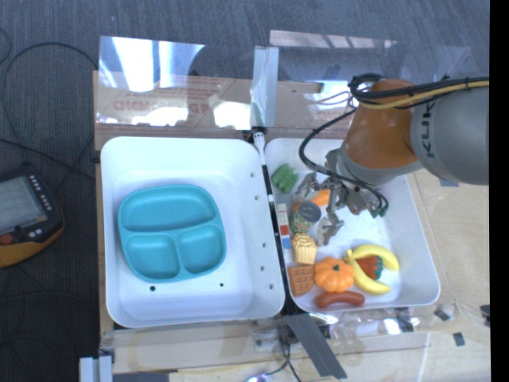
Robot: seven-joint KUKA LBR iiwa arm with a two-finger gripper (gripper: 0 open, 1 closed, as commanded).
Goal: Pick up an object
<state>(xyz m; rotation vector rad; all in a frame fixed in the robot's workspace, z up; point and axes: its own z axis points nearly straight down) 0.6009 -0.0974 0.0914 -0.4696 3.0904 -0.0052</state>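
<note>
Approach step: gripper [334, 205] low in right bin [421, 269], nothing visibly held.
Finger state: cannot tell. Toy food sits just below gripper: pumpkin [334, 274], banana [374, 270], sausage [340, 299]. Next likely needs descent onto one piece.

left bin [119, 293]: tray [171, 231] inside | right bin [417, 253]: toy foods [338, 275] clustered, gripper [338, 205] above them

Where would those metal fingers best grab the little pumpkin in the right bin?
Probably from straight above, closing across the round body of the pumpkin from upper left and lower right. A banana lies to its right, a sausage just below and a waffle to its left, so those flanks look crowded.
</note>
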